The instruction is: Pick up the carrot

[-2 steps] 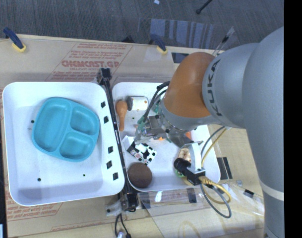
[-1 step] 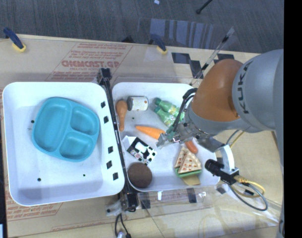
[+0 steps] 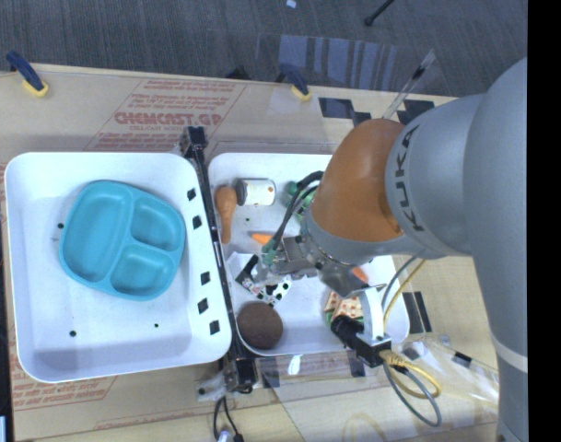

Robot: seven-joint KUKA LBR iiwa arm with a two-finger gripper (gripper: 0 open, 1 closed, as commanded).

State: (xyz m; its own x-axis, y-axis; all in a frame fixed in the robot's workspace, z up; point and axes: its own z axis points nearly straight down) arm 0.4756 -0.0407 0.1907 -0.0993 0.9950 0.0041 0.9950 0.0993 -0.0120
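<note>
A bright orange tapered piece, which looks like the carrot (image 3: 260,238), pokes out from under the arm's wrist in the right bin (image 3: 262,168). Most of it is hidden. Another orange sliver (image 3: 358,273) shows on the far side of the wrist. The gripper (image 3: 266,270) hangs low over the middle of that bin, just in front of the orange tip, with the grey and orange arm (image 3: 372,191) covering it from above. Nothing can be made out in its grasp.
A tan-orange oblong item (image 3: 225,212) lies along the right bin's left wall, next to a small white cylinder (image 3: 255,191). A brown round object (image 3: 260,326) and a black-and-white spotted piece (image 3: 275,290) sit near the front. The left bin (image 3: 31,247) holds a blue divided plate (image 3: 122,238).
</note>
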